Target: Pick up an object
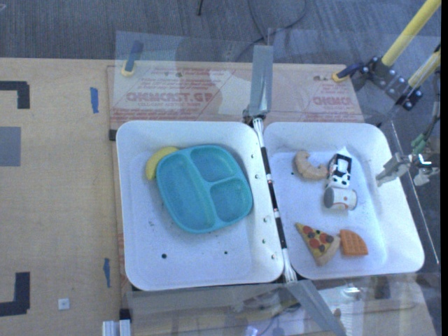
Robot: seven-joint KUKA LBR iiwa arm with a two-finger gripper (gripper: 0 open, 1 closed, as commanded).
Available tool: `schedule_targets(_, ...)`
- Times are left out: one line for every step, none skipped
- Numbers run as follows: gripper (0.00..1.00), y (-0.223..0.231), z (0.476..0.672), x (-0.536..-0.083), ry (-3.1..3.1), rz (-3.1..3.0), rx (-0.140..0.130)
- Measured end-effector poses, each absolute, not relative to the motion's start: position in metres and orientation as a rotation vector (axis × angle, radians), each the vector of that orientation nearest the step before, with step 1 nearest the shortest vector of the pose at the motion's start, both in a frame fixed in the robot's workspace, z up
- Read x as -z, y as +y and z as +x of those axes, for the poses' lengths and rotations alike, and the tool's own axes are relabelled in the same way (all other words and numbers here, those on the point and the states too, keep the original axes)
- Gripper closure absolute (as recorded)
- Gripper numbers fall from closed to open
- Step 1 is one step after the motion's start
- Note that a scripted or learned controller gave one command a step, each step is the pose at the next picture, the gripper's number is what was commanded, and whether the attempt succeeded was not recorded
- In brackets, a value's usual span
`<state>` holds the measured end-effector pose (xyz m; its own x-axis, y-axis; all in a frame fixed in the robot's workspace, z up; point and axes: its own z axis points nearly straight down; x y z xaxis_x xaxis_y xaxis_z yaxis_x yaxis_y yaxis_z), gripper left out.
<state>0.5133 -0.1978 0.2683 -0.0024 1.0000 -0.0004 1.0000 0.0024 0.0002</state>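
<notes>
Two shallow white bins sit side by side on a pale wooden bench (56,208), joined along a grey divider strip. The left bin (140,257) holds one teal plate (203,187) with three compartments, smooth and rounded at the corners, and one yellow banana-shaped piece (155,161) tucked under the plate's upper left edge.

The right bin (399,250) holds five small things: one tan curved pastry-like piece (306,165), one black-and-white cow-patterned toy (340,171) just beside it, one grey-white mug (340,199) lying on its side right below the cow toy, one pizza slice (316,241) with red dots, and one orange waffle-like wedge (353,243) touching the slice's right side.

Blue tape marks and black tape corners dot the bench; clear plastic sheeting with red lettering lies behind the bins, and grey carpet with a looped black cable lies beyond.

At the right bin's far right rim a small metal gripper (395,168) is seen, apart from all five objects; whether it is spread or pressed together I cannot tell. Yellow rods cross the upper right corner.
</notes>
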Motion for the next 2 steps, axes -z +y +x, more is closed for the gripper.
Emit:
schedule_targets(0.0, -0.158, 0.559, -0.158, 2.284, 2.158, 0.0)
schedule_targets(0.0, -0.159, 0.564, -0.089, 2.324, 2.105, -0.008)
